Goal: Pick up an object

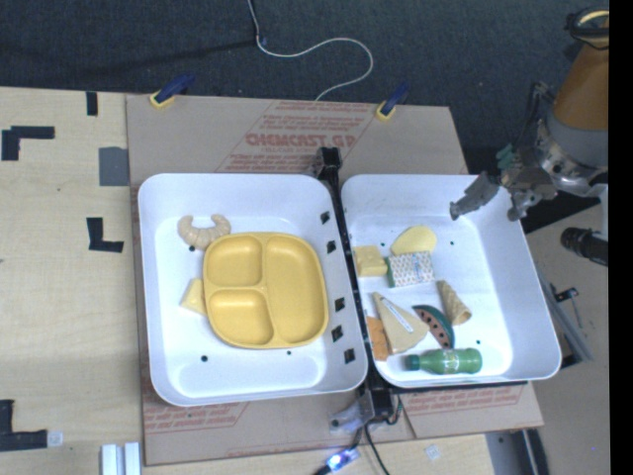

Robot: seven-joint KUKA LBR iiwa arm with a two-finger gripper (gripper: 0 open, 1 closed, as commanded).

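Camera view, from my remote station: the claw (492, 197) sits over the upper right corner of the right bin (524, 295), at the end of the grey arm (579, 97) with its orange band. I see two dark fingers (469, 200) spread apart with nothing between them, so I read the claw as released.

Candidate objects lie lower in the right bin, well apart from the claw: a yellow lemon-shaped piece (414, 238), a patterned block (411, 268) just below it, a pale yellow cube (370, 262), a cone (455, 302), a watermelon slice (435, 324), and a green bottle (445, 362) lying flat near the front wall.

The left bin (163, 265) holds a yellow divided plate (265, 289) and a croissant (201, 230). Both bins rest on the worktop (59, 265).
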